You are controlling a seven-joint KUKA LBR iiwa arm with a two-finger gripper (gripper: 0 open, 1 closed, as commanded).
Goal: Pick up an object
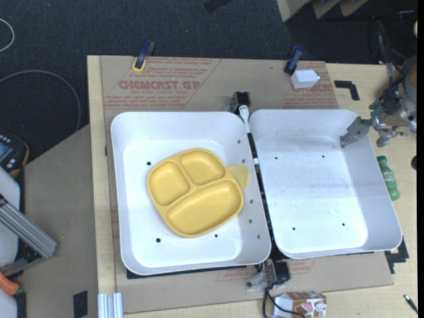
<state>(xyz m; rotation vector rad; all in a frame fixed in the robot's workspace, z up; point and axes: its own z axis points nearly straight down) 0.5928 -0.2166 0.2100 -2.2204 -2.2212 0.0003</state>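
Observation:
A yellow divided plate [193, 191] with three compartments lies flat in the left bin [132, 138], a little left of that bin's centre. A pale yellow piece [240, 175] sticks out from under the plate's right edge. My gripper [368, 133] hangs over the far right corner of the right bin [311, 177], well away from the plate. Its two grey fingers [353, 132] stand apart with nothing between them.
A green object [389, 177] lies on the bench just outside the right bin's right wall. A white block [305, 79] and clamps sit on the cardboard behind the bins. Cables and a small box [301, 305] lie at the front edge.

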